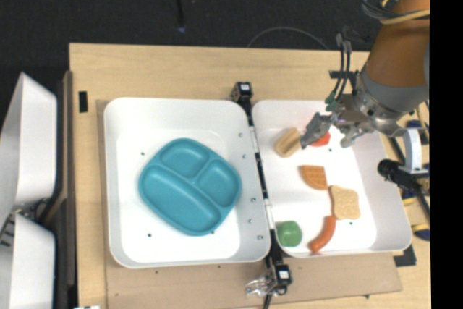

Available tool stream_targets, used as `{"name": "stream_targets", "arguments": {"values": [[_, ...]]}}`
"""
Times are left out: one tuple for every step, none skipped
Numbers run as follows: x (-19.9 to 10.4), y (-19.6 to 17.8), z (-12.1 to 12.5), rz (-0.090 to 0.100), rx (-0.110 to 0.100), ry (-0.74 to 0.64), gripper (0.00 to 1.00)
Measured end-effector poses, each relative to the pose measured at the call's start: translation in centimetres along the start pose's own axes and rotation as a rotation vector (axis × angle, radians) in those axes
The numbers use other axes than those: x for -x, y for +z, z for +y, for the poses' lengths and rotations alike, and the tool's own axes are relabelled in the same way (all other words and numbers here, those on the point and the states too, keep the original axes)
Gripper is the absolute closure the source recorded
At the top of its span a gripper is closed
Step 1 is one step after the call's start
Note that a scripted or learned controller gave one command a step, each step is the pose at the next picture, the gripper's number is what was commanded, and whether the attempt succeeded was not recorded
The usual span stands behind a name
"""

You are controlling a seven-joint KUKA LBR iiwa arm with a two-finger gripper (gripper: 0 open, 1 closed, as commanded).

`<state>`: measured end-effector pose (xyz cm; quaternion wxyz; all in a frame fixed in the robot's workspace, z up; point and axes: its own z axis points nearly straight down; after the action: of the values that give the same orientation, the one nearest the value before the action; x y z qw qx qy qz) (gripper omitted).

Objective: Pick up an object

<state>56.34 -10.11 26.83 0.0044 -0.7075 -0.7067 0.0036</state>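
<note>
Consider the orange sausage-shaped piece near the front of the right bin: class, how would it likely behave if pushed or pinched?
The orange sausage looks long and rounded, so a sideways push would probably roll it. It curves slightly, so it may swing rather than roll straight. Its smooth, toy-like surface suggests that it is light and could slip from a pinch.

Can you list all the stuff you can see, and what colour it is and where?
bins: 2, white, side by side on the bench
tray: 1, blue, three compartments, in the left bin
bun: 1, tan, right bin, top left
red thing: 1, red, right bin, partly hidden under the gripper
orange piece: 1, orange, right bin, middle
bread: 1, tan, right bin
sausage: 1, orange-red, right bin, bottom
green thing: 1, green, right bin, bottom left
gripper: 1, grey, above the right bin's top
</note>
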Motion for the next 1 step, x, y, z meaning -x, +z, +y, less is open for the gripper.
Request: {"name": "stream_targets", "arguments": {"values": [[-0.01,-0.65,0.20,-0.001,0.013,-0.003,0.00]]}}
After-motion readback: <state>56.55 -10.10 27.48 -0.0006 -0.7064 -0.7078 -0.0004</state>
